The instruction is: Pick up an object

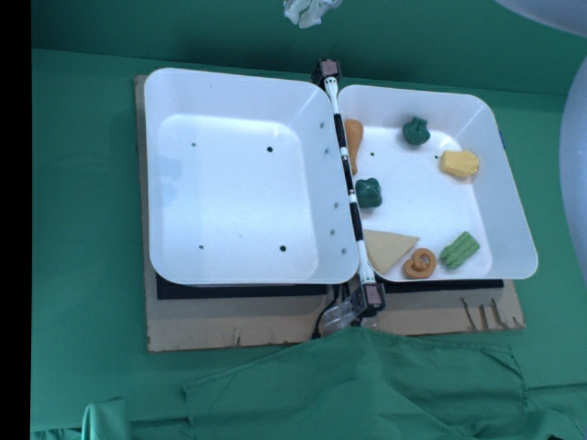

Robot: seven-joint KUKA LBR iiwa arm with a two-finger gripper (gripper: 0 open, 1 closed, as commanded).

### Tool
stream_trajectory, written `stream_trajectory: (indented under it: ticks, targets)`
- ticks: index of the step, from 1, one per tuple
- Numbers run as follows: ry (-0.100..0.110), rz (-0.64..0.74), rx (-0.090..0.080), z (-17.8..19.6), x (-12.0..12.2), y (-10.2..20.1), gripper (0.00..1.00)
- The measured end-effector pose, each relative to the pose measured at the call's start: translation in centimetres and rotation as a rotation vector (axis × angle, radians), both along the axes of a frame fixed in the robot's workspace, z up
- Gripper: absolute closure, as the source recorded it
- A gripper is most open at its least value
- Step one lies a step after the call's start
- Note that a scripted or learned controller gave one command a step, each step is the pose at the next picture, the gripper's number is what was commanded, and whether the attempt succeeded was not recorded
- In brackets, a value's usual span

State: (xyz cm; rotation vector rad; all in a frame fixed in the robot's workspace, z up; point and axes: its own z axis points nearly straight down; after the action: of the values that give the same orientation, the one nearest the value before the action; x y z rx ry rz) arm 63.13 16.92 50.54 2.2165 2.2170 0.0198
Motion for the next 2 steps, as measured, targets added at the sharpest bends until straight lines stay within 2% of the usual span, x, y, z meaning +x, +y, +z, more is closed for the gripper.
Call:
stream_trajectory:
  ticks: [1, 2]
  targets:
    - [0.008, -0.004, -0.005, -4.7, 5.9, -0.3, 1.00]
    - [0.004, 0.000, -0.001, 0.4, 1.7, -0.1, 1.00]
